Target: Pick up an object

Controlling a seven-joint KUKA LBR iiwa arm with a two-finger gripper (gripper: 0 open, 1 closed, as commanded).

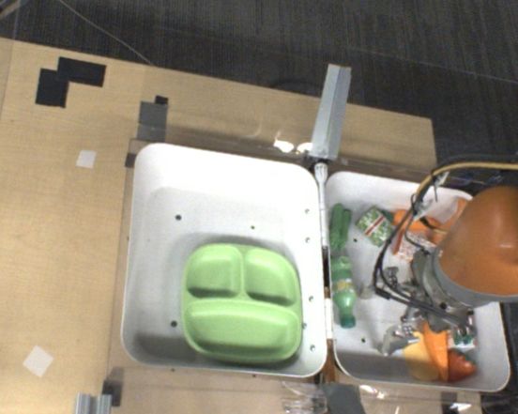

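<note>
My gripper [424, 335] reaches down into the right bin [358, 356], low at its front right. Its metal fingers sit right over a heap of orange and red objects [443, 358] by the bin's front wall. The arm's orange band [489, 243] and grey wrist cover much of that bin. A green bottle [339, 229] lies along the bin's left wall, with a small green object [346, 304] below it. A small green and white packet [373, 224] lies near the back.
The left bin [162, 189] holds a green divided tray [243, 301] turned towards its front right. A metal post [331, 111] stands behind the ridge between the bins. Black cables loop beside the wrist.
</note>
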